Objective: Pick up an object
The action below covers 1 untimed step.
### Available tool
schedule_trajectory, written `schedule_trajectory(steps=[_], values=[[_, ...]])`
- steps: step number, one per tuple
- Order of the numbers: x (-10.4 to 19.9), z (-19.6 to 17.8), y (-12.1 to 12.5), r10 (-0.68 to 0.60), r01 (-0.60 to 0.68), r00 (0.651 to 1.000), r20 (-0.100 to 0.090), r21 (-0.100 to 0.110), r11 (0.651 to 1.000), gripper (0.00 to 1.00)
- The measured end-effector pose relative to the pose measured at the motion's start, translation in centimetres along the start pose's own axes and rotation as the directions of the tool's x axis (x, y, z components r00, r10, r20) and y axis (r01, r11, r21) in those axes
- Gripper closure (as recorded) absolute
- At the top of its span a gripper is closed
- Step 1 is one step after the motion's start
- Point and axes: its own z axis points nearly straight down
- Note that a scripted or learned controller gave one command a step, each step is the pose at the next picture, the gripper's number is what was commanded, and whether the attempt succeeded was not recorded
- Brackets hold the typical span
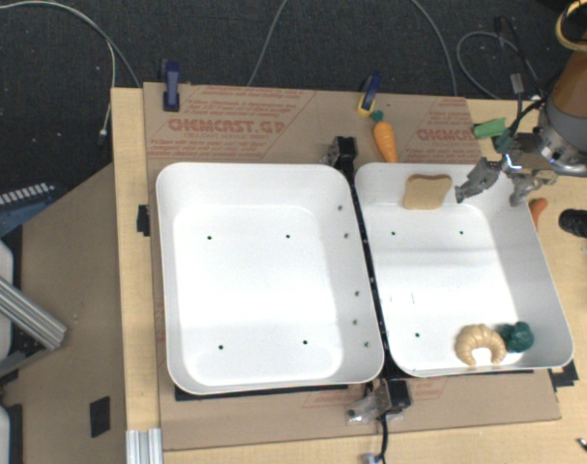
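Note:
My gripper (497, 188) hangs over the back right corner of the right bin (448, 278), its two fingers spread apart with nothing between them. A tan bread slice (426, 192) lies at the back of that bin, just left of the gripper. A croissant (480, 344) rests at the front right corner, touching a dark green toy (516, 336). A small orange piece (538, 209) lies at the bin's right rim, beside the right finger.
The left bin (264, 278) sits beside the right one. An orange carrot toy (384, 138) lies on the cardboard behind the bins. Blue clamps (170, 85) hold the cardboard's back edge. Cables run across the dark floor behind.

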Motion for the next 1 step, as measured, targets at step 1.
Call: schedule_trajectory(steps=[1], values=[[0.00, 0.00, 0.00, 0.000, 0.000, 1.000, 0.000, 0.000, 1.000, 0.00]])
